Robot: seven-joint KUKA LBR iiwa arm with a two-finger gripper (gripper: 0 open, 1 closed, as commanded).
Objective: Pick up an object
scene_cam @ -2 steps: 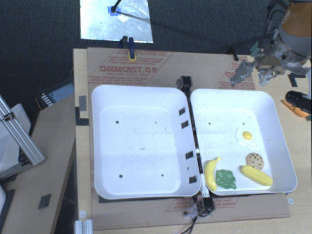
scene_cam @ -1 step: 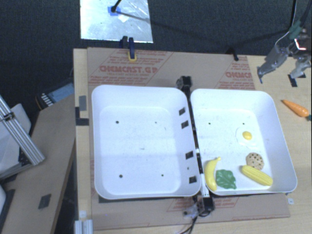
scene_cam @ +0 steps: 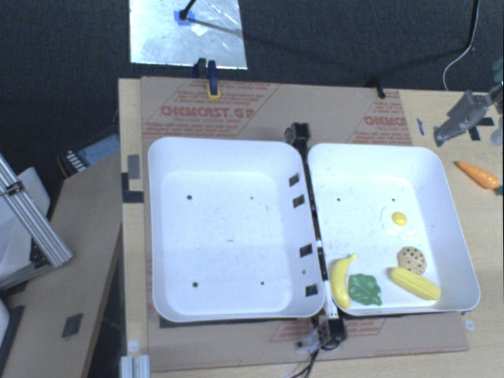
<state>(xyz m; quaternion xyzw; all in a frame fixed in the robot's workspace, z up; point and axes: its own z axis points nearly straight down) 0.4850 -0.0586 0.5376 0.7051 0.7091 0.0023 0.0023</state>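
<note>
Objects for picking all lie in the right bin [scene_cam: 441, 181]: from the left, a banana [scene_cam: 340, 280] against the dividing wall, a green leafy piece [scene_cam: 365, 290] touching it, a brown cookie [scene_cam: 411, 259], a corn cob [scene_cam: 415, 283] just below, and a fried egg [scene_cam: 398, 219] higher up. The left bin [scene_cam: 157, 211] sits beside. An orange carrot [scene_cam: 478, 174] rests on the bench [scene_cam: 260, 109]. At the right edge the gripper [scene_cam: 461, 120] hangs above the bench; I cannot tell its state.
</note>
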